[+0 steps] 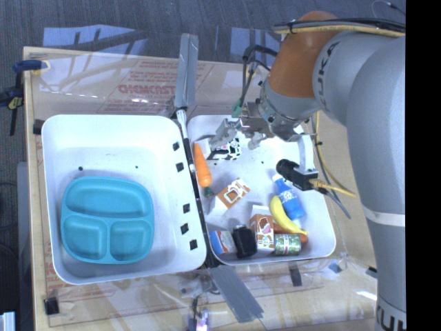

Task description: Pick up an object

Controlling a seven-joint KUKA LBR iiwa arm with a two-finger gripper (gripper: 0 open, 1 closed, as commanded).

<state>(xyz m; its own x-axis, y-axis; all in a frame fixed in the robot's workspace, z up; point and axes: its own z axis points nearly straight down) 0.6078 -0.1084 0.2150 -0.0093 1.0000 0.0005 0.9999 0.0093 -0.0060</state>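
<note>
Left white bin [55,143]: turquoise three-compartment plastic tray [107,219]. Right white bin [324,243]: orange carrot [201,165], black-and-white spotted toy [231,150] just below end effector [231,133]; whether clenched or released, cannot tell. Step looks like reach. Next: descend, clamp toy, lift.

Dark grey carpet [103,5] surrounds the wooden bench [89,81].

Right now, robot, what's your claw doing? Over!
Gripper low at right bin's far end, by black-and-white toy. Nothing seen held. Carrot, banana untouched.
</note>
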